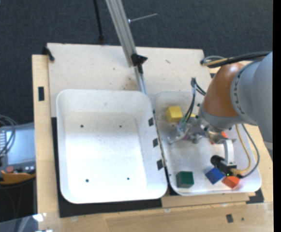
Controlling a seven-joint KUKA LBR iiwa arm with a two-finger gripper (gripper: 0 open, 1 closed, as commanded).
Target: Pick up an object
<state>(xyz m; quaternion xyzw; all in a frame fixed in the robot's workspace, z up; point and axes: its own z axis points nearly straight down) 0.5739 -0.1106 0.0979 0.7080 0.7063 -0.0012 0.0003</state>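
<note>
Camera view: yellow block (174,113), perhaps skewed.

Yellow block (174,113), green block (184,179), blue block (212,176), orange block (232,181); white left bin (106,96).

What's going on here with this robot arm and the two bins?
A grey and orange robot arm reaches in from the right over the right-hand bin. Its gripper is down close beside a yellow block, but no block is visibly lifted yet. A green block, a blue block and an orange block lie along that bin's near edge.
</note>
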